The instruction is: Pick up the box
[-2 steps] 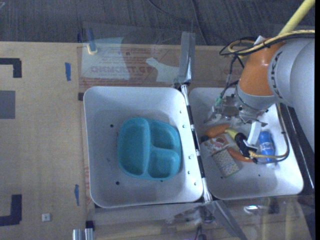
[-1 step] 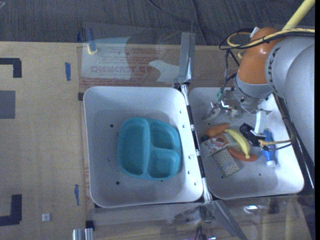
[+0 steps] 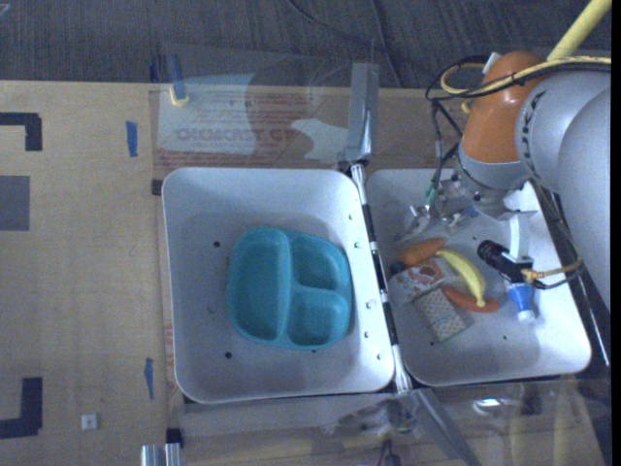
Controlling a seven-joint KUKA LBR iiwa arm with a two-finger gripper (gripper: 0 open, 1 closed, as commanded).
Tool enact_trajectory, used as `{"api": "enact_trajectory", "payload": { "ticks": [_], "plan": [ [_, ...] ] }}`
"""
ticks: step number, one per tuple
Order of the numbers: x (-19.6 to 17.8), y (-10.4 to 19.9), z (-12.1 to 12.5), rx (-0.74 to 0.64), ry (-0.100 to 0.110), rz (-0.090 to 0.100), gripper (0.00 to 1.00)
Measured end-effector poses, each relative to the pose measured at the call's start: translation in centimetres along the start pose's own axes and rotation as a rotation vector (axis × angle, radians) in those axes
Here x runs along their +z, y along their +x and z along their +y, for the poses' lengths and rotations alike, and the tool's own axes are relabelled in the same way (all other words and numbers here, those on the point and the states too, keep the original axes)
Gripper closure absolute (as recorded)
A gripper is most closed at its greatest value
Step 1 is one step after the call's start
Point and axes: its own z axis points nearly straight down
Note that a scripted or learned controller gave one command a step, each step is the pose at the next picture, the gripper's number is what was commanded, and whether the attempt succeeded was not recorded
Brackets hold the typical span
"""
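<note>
Because the box [image 3: 439, 311] is lying flat in the middle of the right bin [image 3: 558, 357], hemmed in by other things, a clean grasp is looking difficult. It is appearing as a small, flat carton with a patterned face, probably thin card that is giving little edge to pinch. A curved yellow banana [image 3: 466, 274] is touching its upper side, an orange carrot-like piece [image 3: 423, 251] is sitting just above, and a reddish piece [image 3: 473, 302] is crowding its right edge; any of these could be getting caught instead or nudging the box aside. The gripper [image 3: 439, 207] is hovering over the bin's upper part, apart from the box, holding nothing visible; how wide its jaws are standing I cannot tell. A smooth teal divided tray [image 3: 291, 287] is resting in the left bin [image 3: 194, 212].
</note>
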Motion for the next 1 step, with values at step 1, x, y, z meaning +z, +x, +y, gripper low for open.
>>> {"api": "enact_trajectory", "payload": {
  "ticks": [1],
  "plan": [
    [0.01,-0.21,-0.01,0.002,-0.001,0.006,0.00]
  ]
}}
